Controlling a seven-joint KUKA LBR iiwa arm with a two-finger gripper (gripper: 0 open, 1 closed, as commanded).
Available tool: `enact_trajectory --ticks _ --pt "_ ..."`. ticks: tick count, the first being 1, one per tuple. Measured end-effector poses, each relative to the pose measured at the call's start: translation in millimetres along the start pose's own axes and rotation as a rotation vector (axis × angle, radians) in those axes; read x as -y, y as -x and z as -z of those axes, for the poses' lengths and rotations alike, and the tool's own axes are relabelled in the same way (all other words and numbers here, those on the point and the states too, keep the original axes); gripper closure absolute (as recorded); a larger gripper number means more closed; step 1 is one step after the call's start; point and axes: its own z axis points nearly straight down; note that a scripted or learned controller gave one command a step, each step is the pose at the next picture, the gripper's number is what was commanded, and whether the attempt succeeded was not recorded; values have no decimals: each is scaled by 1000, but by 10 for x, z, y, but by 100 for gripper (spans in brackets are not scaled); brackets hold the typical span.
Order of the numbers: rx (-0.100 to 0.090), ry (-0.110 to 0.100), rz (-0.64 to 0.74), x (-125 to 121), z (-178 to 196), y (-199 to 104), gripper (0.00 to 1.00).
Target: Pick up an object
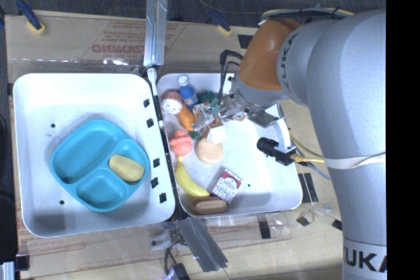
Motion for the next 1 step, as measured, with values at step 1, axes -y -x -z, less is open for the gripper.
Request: enact_trajectory --ticks 1 --pt "-1 3 -16 -709 875 -553 100"
